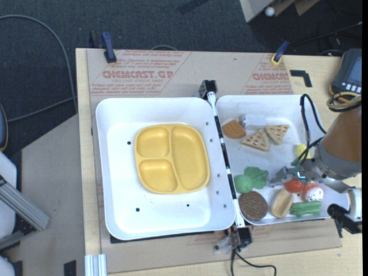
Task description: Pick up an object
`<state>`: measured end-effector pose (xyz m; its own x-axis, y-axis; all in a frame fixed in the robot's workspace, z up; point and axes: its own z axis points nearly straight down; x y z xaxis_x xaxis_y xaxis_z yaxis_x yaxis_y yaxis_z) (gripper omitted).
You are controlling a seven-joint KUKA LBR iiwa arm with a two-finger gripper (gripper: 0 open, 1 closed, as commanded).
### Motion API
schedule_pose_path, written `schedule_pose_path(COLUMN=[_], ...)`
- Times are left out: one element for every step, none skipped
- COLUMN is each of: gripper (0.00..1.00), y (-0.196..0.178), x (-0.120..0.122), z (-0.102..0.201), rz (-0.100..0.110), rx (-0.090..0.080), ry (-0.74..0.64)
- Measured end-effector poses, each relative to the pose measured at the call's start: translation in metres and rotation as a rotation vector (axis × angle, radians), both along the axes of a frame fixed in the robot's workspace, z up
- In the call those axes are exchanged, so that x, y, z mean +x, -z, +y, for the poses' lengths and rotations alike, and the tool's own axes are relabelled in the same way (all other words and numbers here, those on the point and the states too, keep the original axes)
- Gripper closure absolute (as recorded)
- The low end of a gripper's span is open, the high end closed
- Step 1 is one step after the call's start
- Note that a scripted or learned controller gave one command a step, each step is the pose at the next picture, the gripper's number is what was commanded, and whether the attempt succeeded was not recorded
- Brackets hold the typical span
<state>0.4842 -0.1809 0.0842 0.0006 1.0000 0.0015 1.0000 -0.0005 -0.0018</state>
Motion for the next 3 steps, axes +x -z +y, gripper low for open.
schedule_pose_path(gripper=[1.0,1.0,1.0], y=[-0.01,0.0,-0.1], x=[0.001,0.06,0.068], z=[0.0,0.073,0.162], rz=[-0.002,-0.004,-0.002], rx=[-0.001,-0.001,-0.001], ry=[0.0,-0.003,-0.001])
